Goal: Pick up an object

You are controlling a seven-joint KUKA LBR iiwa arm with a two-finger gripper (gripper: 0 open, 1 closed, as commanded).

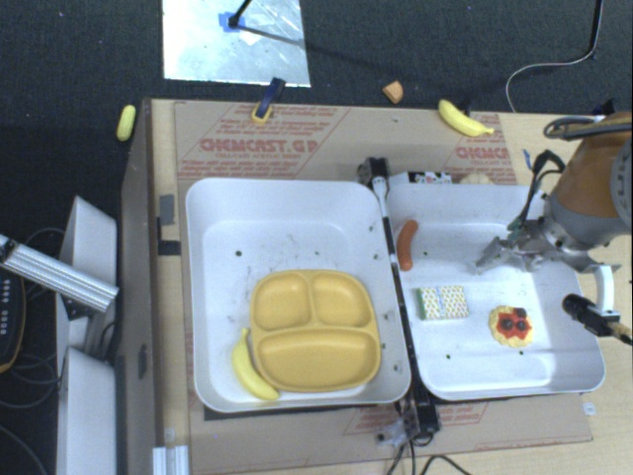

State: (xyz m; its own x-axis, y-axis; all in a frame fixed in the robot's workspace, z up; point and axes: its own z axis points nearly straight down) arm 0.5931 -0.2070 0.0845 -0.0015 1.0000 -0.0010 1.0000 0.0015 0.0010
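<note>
Nothing's picked yet. The gripper (492, 256) hangs over the right bin (554, 369) near its far right corner, holding nothing; can't tell its state. Hot dog (405, 243) by the left wall, checkered block (442, 302) mid-bin, pizza slice (511, 326) toward the right.

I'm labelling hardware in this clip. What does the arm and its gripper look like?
The arm is a rounded grey body with an orange band above the wrist. Black cables loop beside it. The gripper is grey metal and tapers to thin fingers.
</note>
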